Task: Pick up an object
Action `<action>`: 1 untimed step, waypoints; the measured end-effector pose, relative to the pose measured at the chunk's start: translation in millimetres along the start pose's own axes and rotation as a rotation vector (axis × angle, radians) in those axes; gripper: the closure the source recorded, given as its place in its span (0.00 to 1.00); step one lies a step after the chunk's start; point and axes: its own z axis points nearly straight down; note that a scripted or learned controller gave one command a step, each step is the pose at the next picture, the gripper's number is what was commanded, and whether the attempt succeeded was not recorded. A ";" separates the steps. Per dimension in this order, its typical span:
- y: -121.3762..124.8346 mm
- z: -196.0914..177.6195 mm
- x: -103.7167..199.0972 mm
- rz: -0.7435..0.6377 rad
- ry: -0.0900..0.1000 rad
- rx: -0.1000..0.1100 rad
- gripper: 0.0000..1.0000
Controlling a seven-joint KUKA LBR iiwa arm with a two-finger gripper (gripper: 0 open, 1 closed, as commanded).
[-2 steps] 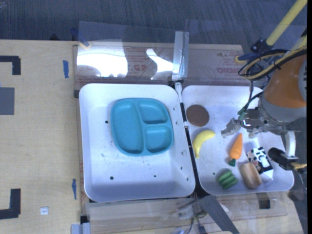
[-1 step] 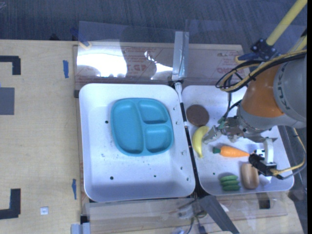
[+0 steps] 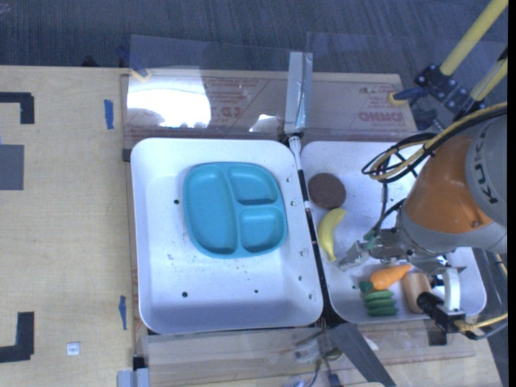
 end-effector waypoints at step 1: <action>-7.7 -0.4 -64.9 -0.070 0.003 -0.010 0.00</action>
